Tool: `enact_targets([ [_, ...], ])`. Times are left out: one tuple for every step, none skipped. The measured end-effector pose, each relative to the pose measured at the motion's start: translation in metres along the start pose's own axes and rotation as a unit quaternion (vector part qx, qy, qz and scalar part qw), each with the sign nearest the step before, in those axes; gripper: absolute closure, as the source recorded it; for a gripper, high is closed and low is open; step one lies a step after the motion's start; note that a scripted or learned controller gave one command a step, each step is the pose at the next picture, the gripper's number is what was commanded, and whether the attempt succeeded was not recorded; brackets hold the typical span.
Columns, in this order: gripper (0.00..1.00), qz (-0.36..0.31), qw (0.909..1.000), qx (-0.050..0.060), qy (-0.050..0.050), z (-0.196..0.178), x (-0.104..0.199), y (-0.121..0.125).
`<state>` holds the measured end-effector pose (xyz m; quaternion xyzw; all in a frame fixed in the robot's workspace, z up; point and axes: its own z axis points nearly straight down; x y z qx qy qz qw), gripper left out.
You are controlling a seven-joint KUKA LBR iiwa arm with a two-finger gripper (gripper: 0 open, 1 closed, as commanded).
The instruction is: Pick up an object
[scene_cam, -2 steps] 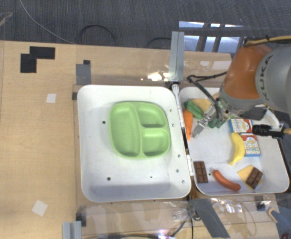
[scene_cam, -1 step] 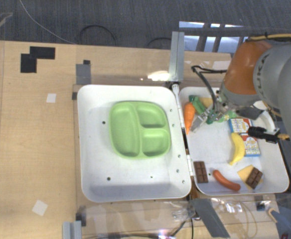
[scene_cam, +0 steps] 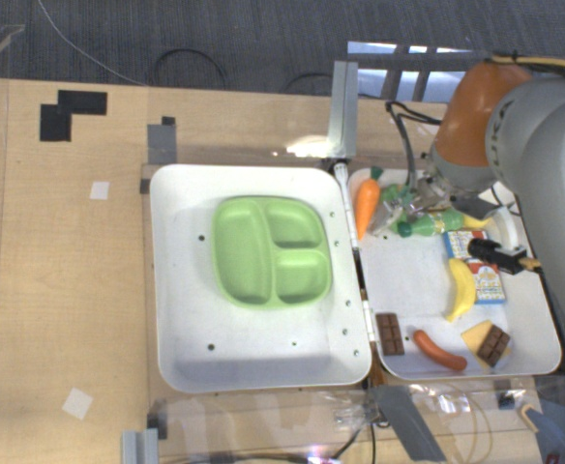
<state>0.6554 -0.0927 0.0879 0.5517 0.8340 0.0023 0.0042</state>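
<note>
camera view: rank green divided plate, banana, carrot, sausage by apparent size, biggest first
1. green divided plate, by far the largest
2. banana and carrot: look about alike in length, so I won't rank them
3. sausage, slightly shorter and thinner, though the margin is small

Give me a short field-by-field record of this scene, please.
arm: reaches in from the right over the right bin
gripper: low at that bin's far left corner, beside the carrot and a green item
left bin: holds a green tray
right bin, other items: banana, sausage, chocolate, cheese
fingers: state unclear
</note>
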Motion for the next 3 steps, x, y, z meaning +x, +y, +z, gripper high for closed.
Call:
enact_targets([
  [0.00, 0.058, 0.9983, 0.006, 0.003, 0.001, -0.003, 0.013],
  [1.00, 0.054, 0.9985, 0.001, -0.001, -0.013, -0.004, 0.016],
  [1.00, 0.118, 0.9930, -0.002, 0.000, -0.103, 0.040, 0.036],
])
